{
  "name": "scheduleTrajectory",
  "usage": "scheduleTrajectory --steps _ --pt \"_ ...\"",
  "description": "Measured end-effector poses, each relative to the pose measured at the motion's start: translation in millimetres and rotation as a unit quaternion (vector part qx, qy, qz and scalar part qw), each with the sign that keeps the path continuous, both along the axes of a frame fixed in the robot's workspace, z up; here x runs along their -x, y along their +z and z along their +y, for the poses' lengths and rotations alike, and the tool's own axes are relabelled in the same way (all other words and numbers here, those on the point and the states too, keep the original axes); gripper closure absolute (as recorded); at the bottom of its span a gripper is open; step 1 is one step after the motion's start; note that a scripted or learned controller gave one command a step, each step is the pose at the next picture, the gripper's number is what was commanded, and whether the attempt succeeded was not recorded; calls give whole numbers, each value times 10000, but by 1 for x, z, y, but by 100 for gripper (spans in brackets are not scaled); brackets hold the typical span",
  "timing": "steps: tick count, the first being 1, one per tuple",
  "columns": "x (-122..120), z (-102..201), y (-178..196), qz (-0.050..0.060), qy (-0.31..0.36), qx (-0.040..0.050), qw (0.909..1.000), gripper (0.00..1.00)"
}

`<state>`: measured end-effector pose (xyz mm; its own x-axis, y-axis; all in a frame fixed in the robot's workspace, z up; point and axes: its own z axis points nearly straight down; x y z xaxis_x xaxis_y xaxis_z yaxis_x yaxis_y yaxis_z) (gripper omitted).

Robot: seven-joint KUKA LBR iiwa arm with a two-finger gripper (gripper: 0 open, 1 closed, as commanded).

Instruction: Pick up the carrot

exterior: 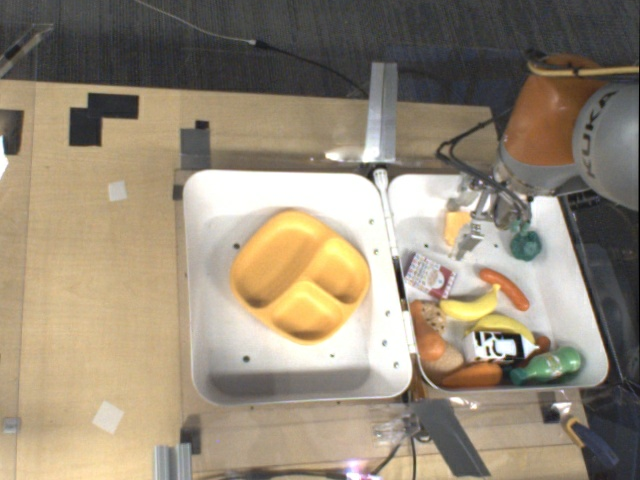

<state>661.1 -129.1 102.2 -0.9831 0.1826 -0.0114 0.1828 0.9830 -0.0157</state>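
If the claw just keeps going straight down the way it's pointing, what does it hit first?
Probably bare floor of the right bin, beside the yellow cheese wedge. The claw points down there; the carrot lies off to the side. Depth is unclear from this slanted view.

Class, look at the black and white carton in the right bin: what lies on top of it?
A banana lies across the top edge of the black and white carton; that edge is hidden beneath it.
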Motion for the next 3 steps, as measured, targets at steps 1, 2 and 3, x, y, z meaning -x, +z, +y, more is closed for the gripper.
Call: scheduleTrajectory --steps 1,2,3 --pt "8 10 -1 -128 -176 -23 9998 0" --pt "-2 12 0 42 -19 16 10000 0" --pt "-13 11 23 -198 -11 48 9998 100"
